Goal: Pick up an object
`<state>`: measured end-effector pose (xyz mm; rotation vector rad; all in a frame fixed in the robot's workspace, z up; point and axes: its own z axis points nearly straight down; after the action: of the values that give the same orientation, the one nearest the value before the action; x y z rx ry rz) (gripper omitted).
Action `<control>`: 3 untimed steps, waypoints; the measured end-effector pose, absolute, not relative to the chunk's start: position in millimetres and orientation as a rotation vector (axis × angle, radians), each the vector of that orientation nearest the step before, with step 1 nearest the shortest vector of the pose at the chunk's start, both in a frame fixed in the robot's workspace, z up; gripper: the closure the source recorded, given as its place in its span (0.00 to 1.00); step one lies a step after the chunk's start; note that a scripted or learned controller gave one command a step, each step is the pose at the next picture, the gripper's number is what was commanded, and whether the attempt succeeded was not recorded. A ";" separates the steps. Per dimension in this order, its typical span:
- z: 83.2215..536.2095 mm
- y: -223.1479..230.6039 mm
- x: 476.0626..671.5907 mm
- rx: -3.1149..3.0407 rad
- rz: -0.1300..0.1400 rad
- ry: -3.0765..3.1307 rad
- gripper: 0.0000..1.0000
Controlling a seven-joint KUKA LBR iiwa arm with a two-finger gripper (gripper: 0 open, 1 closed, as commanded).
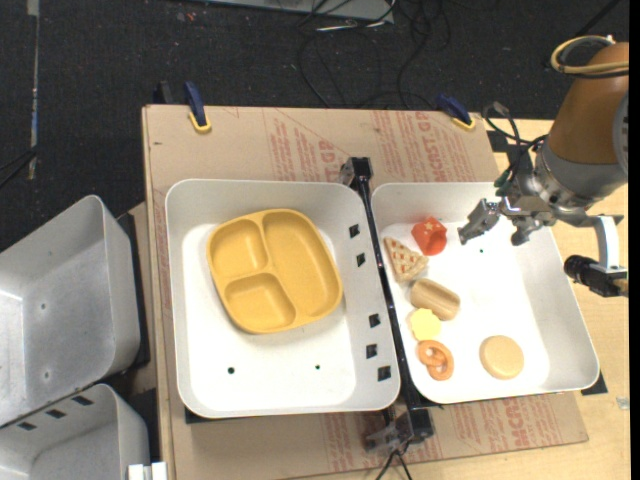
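Note:
The right bin (560,298) holds several toy foods: a red pepper (430,234), a waffle wedge (404,259), a tan bread roll (435,298), a yellow block (425,324), an orange pretzel (436,359) and a round beige bun (501,356). My gripper (500,224) hangs over the upper part of this bin, right of the red pepper and apart from it. Its two dark fingers are spread open with nothing between them.
The left bin (190,368) carries a yellow divided plate (273,269). A black divider with clips (375,298) runs between the bins. Empty grey-white tubs (60,298) stand off the bench at the left. The arm's orange band (590,93) rises at the right.

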<state>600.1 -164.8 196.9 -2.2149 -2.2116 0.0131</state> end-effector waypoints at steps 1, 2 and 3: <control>205.1 -164.2 603.3 -2.220 0.000 -2.223 0.00; 149.7 -153.8 604.4 -2.215 0.003 -2.223 0.00; 96.4 -153.1 603.9 -2.220 0.004 -2.219 0.00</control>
<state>603.9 -153.1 96.4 -2.2198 -2.2194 0.0035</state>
